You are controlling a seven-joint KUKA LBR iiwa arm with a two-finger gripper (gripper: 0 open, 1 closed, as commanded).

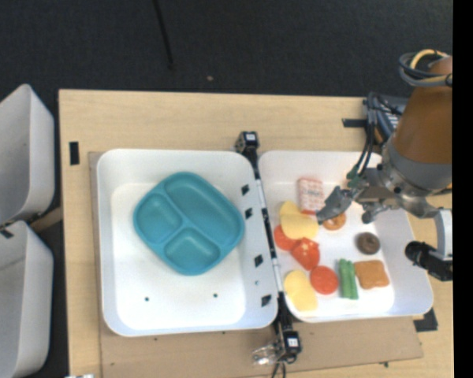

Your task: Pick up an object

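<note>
Left bin (110, 305): teal divided tray (189, 222) lain alone. Right bin (410, 290): toy foods clustered, namely yellow piece (298, 224), red piece (306, 252), pink packet (310, 192), green stick (347, 279), brown disc (368, 243). Gripper (331, 209) lowered beside yellow piece, over small orange item (334, 222). Jaw state cannot be told. Step judged: approach, nothing seen gripped. Next: jaws to be centred over one piece, then closed.

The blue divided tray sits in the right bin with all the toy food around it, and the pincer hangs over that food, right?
Not quite. The camera view shows the blue divided tray alone in the left bin. The toy food lies in the right bin, and the pincer does hang over that food.
</note>
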